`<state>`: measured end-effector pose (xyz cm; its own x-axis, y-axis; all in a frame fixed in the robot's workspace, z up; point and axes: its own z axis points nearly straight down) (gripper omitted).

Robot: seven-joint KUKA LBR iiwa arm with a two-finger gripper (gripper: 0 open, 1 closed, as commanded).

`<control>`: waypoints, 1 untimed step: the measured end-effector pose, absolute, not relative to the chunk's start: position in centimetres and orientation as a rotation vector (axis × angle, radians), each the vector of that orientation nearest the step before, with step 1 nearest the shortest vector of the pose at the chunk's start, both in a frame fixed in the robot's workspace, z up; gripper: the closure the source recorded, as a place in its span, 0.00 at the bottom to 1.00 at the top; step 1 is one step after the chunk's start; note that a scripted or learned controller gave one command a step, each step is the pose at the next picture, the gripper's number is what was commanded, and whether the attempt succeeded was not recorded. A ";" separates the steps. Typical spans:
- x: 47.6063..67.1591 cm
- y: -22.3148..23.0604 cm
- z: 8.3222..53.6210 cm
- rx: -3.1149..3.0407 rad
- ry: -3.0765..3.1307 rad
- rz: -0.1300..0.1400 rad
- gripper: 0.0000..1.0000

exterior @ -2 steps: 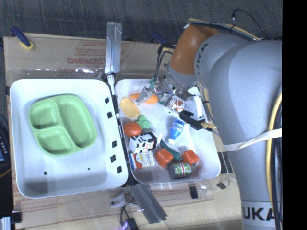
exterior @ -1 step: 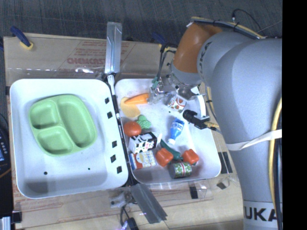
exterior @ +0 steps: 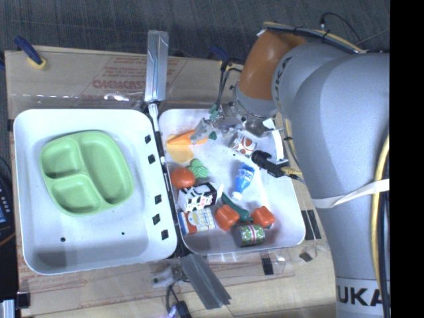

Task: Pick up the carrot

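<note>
Near edge of the right bin (exterior: 291, 234): a green can (exterior: 252, 234), red pieces, a cow-print carton (exterior: 199, 197), a blue-and-white bottle (exterior: 243, 179), all clutter I leave alone. The left bin (exterior: 26, 177) holds a green divided tray (exterior: 85, 171). Farther in, at the right bin's far-left corner, the carrot (exterior: 187, 138) lies by a yellow piece (exterior: 179, 151), tip pointing right. My gripper (exterior: 213, 128) sits at the carrot's right end, and I can't tell if it is gripping anything. Step in hand looks like the grasp. Next: confirm a grip on the carrot, then lift straight up clear of the bin wall.
</note>
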<state>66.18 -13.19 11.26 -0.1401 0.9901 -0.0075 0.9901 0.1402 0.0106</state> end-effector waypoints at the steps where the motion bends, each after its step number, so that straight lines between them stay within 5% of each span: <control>1: 65.5 -10.8 9.1 2.482 1.938 -0.014 0.00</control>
<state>65.45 -10.77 9.06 0.2426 0.9701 -0.0026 0.9701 -0.2426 -0.0114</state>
